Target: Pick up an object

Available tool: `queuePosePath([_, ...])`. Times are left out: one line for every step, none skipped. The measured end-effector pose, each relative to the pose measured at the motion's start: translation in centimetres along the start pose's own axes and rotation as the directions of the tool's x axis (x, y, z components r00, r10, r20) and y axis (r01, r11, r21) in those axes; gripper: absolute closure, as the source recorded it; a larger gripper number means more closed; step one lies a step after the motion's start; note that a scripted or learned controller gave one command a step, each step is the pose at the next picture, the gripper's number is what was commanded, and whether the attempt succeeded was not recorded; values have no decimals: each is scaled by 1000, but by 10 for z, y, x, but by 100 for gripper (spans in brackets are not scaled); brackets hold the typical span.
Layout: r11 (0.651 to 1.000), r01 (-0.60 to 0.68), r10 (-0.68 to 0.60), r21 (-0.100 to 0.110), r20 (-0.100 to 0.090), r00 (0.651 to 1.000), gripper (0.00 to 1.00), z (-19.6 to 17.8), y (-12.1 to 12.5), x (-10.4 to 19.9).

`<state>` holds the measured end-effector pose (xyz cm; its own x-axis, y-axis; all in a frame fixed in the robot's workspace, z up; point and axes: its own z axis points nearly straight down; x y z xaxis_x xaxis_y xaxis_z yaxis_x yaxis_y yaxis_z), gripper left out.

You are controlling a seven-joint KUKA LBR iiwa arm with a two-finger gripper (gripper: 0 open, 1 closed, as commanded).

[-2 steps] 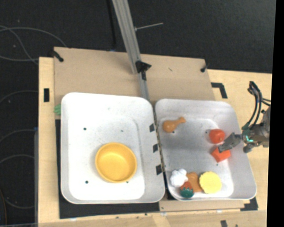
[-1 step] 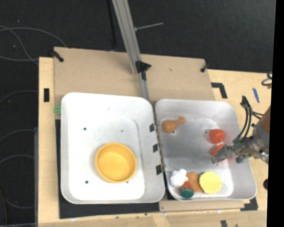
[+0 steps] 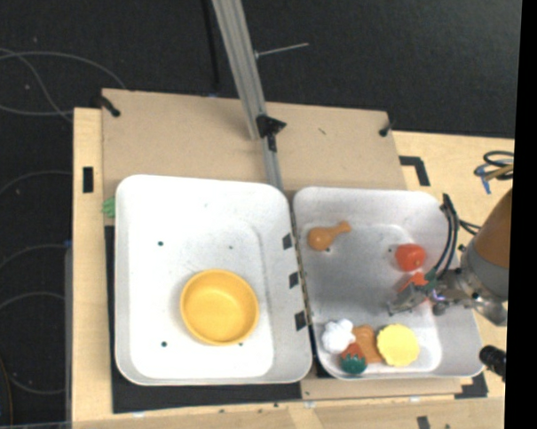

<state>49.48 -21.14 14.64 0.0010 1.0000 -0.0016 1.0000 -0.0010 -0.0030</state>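
Note:
My gripper [image 3: 412, 294] reaches in from the right and hangs low over the right bin [image 3: 367, 205], near its right side. A red round object [image 3: 410, 256] lies just beyond it, and a small red-orange bit [image 3: 416, 280] shows right at the gripper's tip; whether it is held is unclear. An orange spoon-like piece [image 3: 326, 237] rests at the bin's far left. Along the near edge sit a white lump [image 3: 337, 334], an orange piece [image 3: 363, 337], a small green object [image 3: 354, 365] and a yellow round object [image 3: 398, 345].
The left bin [image 3: 162, 213] holds a yellow bowl [image 3: 218, 306] toward its near side. A slanted metal pole [image 3: 244, 66] rises behind the bins. The arm's orange band [image 3: 497, 237] stands over the right bin's right rim.

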Motion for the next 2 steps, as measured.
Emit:
queuePosePath([1000, -1, 1, -5, 2, 1000, 0, 46, 1, -2])
queuePosePath([1000, -5, 5, -9, 1, 1000, 100, 34, 2, -2])
